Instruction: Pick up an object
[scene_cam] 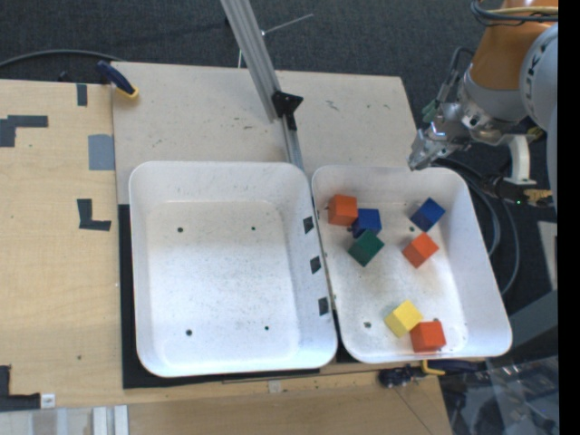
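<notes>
The right bin (480,243) holds several small blocks: an orange one (343,209), a blue one (368,220) and a dark green one (365,247) bunched near its far left. Another blue block (428,214) and an orange-red block (420,250) lie toward the right. A yellow block (403,317) and a red block (428,335) sit near the front edge. My gripper (424,155) hangs over the bin's far right rim, above and behind the blocks, with nothing seen in it.
The left bin (145,243) stands beside the right one. A slanted metal rail (258,57) runs down to the bins' shared far edge. A blue and yellow tool (118,78) lies at the bench's far left. Cables (494,202) trail right of the bin.
</notes>
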Motion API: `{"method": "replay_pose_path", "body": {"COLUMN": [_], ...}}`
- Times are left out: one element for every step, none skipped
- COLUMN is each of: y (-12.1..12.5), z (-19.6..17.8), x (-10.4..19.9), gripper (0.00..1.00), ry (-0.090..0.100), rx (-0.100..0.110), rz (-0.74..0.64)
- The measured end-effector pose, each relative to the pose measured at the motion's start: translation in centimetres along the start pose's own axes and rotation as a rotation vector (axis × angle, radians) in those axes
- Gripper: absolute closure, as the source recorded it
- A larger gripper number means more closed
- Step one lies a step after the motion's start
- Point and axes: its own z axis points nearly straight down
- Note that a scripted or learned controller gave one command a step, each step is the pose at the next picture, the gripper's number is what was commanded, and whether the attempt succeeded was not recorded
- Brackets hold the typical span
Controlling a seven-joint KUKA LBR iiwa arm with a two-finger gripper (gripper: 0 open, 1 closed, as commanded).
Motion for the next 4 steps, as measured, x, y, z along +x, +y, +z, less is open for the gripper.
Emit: {"method": "replay_pose_path", "body": {"y": [-0.7,-2.4,-3.6,-4.3], "z": [0.6,-0.7,-1.7,-1.0], "x": [4.9,10.0,15.9,20.8], "gripper": [1.00,1.00,1.00,1.00], "ry": [0.002,0.002,0.003,0.001], "rx": [0.004,0.002,0.003,0.004], "rz": [-0.004,-0.005,-0.006,-0.005]}}
